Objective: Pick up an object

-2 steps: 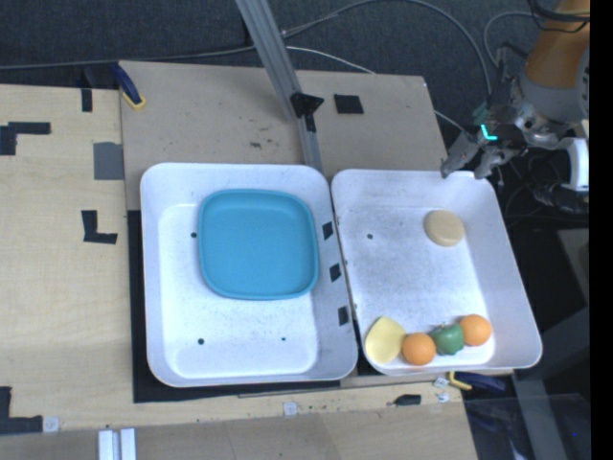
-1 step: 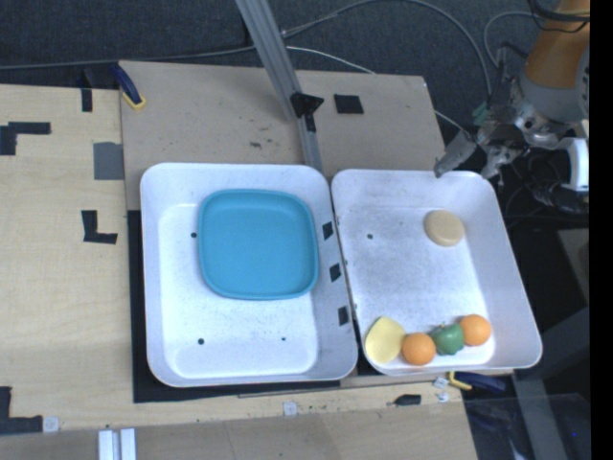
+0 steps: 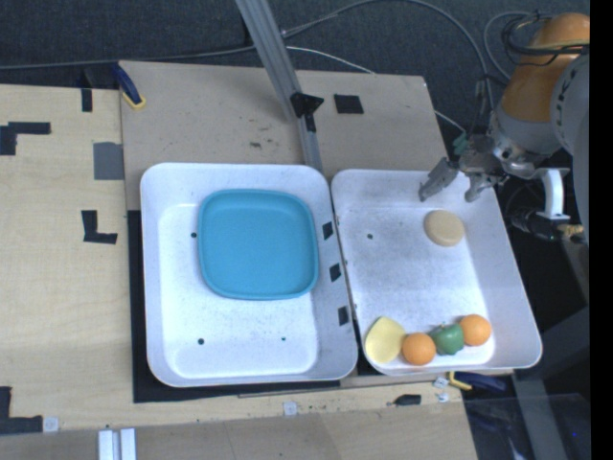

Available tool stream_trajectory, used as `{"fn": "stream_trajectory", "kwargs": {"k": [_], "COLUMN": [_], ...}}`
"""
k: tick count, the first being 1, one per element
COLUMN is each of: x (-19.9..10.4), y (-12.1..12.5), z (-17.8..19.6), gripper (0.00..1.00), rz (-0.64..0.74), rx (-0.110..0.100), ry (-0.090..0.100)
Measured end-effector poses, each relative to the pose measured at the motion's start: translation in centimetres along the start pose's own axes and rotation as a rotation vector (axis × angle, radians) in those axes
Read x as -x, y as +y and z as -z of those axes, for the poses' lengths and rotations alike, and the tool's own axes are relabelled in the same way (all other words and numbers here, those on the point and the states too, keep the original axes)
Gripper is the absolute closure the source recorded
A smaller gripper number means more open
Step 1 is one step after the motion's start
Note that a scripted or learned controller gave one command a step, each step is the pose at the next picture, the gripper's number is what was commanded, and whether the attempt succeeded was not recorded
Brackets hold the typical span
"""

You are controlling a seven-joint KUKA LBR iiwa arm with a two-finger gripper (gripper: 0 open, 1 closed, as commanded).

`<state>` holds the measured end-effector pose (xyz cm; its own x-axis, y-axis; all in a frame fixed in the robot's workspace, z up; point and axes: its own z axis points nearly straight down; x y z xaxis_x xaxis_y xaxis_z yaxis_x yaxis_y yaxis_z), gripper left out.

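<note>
A single camera is fixed above the bench (image 3: 57,286) and looks down at a slant, far enough back to take in both white bins whole, with the left bin (image 3: 168,286) toward nine o'clock and the right bin (image 3: 503,286) toward three. The dark floor (image 3: 144,17) runs across twelve o'clock. The arm (image 3: 541,75) enters at about two o'clock.

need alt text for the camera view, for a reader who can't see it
An open gripper hovers above a beige round object in the right bin; four small fruit-like items cluster at its near edge. The left bin holds a blue plate.
</note>
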<state>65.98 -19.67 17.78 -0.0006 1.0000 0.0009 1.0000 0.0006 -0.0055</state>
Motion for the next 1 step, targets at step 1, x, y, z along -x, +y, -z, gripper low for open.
{"fn": "stream_trajectory", "kwargs": {"k": [1], "x": [-0.69], "y": [0.41], "z": [-6.00], "gripper": [0.00], "rz": [0.000], "rx": [0.000], "ry": [0.000]}}
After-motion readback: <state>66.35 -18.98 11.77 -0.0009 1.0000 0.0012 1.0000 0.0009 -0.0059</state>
